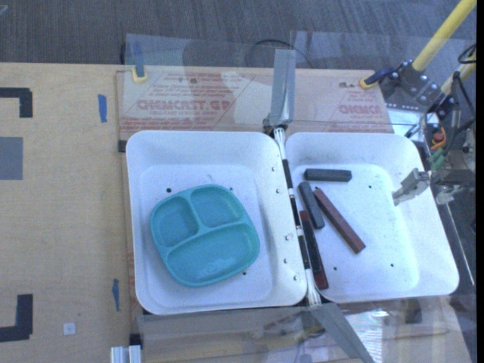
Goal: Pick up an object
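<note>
I'm looking down on the bench w/ the two white bins side by side. Using the divider btwn them as my landmark.

Left of the divider: left bin holds a teal plate w/ three compartments, lying flat, a bit toward the bin's near-left part, not touching the divider.

Right of the divider: right bin holds several stick-like objs. A short dark grey bar lies roughly crosswise, near the divider toward the far side. A dark grey stick runs diagonally just right of the divider, and a reddish-brown stick lies diagonal beside it, further from the divider; the two look close at their far ends, can't tell if touching. A long thin dark/red stick lies right along the divider, down toward the near edge.

Gripper sits well right of the divider, over the right bin's far-right edge area, apart from all the sticks. Nothing visible btwn its fingers; whether they're spread or closed I can't tell at this res.
</note>
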You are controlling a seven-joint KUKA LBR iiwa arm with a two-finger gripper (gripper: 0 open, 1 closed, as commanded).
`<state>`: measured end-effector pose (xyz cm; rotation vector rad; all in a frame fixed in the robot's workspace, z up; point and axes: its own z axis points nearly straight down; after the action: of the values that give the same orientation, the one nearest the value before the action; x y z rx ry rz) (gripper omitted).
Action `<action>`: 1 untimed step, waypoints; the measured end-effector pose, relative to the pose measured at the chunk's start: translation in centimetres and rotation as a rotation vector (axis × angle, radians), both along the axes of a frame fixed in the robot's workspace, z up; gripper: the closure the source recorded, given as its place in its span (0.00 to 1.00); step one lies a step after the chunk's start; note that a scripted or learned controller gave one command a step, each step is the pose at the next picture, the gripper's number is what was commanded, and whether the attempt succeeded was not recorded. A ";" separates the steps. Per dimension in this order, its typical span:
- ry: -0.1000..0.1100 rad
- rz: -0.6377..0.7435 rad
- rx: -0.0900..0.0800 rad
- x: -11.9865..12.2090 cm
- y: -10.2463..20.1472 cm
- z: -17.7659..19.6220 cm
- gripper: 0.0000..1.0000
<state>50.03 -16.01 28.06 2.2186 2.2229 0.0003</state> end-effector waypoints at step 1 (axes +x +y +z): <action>0.001 0.226 0.001 0.9 2.9 -13.2 0.00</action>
<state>50.96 -13.09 14.85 1.9547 2.4599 0.0008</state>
